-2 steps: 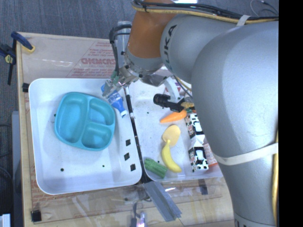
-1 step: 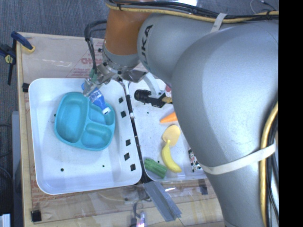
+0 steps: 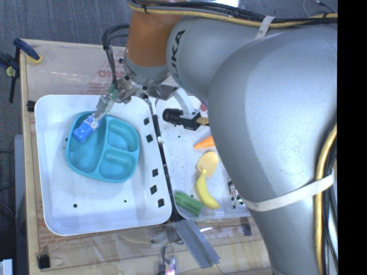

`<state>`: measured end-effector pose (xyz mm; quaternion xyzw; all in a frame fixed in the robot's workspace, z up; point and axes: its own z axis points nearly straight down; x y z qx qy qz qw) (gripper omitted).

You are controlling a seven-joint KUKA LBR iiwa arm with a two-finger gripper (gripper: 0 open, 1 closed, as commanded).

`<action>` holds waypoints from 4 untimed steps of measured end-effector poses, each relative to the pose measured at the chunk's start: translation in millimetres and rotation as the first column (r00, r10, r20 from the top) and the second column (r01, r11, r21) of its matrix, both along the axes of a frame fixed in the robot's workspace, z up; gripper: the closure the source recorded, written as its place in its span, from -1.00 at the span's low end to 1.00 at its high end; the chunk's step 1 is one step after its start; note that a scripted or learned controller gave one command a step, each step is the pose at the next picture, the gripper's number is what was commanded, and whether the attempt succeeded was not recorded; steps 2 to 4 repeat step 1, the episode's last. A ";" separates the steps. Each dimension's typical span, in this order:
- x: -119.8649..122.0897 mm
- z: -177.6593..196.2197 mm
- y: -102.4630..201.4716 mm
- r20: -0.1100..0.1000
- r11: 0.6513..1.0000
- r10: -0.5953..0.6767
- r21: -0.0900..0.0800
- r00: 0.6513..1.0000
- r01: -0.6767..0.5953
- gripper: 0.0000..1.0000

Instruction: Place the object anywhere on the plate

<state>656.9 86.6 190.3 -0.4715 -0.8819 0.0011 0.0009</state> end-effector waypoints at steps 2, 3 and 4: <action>-0.7 -36.5 29.2 -0.004 0.996 -0.089 -0.001 0.996 0.089 -1.00; -0.7 -36.5 29.2 -0.004 0.996 -0.089 -0.001 0.996 0.089 -1.00; -0.7 -36.5 29.2 -0.004 0.996 -0.089 -0.001 0.996 0.089 -1.00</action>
